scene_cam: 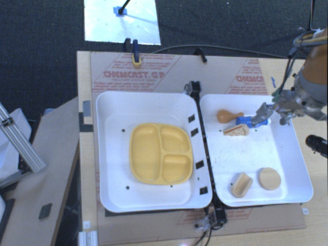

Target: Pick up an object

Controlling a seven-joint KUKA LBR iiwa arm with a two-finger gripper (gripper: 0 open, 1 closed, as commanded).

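Hovering over right bin [300, 152], gripper [267, 111] beside blue object [251, 121]; jaw state: cannot tell.

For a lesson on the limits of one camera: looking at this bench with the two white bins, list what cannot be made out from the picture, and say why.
- Gripper: too small and blurred in the camera view to tell open from shut.
- Blue object: partly covered by the gripper; its shape and any contact are unclear.
- Arm: cut off by the right edge.
- Orange piece and wedge: too small to identify.
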